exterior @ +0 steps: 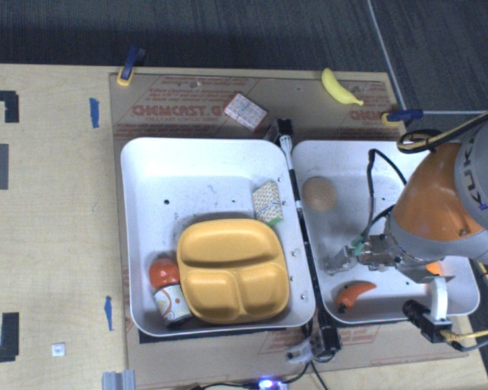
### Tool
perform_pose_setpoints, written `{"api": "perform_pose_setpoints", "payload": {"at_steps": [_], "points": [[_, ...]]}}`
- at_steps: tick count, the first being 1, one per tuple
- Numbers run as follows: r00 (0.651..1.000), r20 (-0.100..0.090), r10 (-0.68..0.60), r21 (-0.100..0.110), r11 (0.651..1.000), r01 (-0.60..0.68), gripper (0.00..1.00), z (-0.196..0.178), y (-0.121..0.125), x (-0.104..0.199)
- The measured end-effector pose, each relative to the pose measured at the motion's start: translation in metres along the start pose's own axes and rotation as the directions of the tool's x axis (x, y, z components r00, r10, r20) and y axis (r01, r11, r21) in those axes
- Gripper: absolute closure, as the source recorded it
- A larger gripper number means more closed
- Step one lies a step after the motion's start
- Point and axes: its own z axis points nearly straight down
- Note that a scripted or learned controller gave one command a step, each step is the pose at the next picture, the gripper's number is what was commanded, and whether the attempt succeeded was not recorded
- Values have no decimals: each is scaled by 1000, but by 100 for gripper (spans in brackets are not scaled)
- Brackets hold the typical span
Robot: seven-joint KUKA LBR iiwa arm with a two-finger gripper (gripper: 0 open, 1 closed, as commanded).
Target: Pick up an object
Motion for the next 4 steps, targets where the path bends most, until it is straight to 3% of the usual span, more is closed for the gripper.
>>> {"api": "perform_pose_setpoints", "payload": {"at_steps": [3,4], "points": [[1000,1,0,3,1000,0,0,1,13,0],[1000,1,-1,0,1000,1,0,0,0,-3]]}}
